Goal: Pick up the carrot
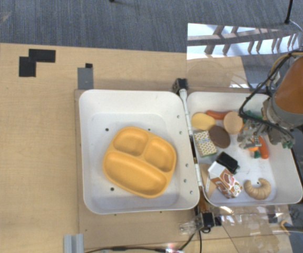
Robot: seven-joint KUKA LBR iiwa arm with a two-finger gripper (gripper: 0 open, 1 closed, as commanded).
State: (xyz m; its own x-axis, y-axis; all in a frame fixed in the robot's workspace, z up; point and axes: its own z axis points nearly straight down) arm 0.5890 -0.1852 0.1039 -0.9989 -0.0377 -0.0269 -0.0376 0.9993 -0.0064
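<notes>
Camera view: two white bins on a wooden bench, arm over the right one.

Left to right: the left bin holds a yellow divided plate, lying flat near its middle. The right bin is crowded: a pale yellow lemon-shaped piece at its upper left, a checked packet below it, a brown disc and a tan round piece beside those, a black block, a small printed carton, and a croissant near the lower right. One orange stick lies along the top. The carrot lies just beside the gripper, on its right; nothing visible sits between the fingers, and their spacing is too blurred to tell.
</notes>
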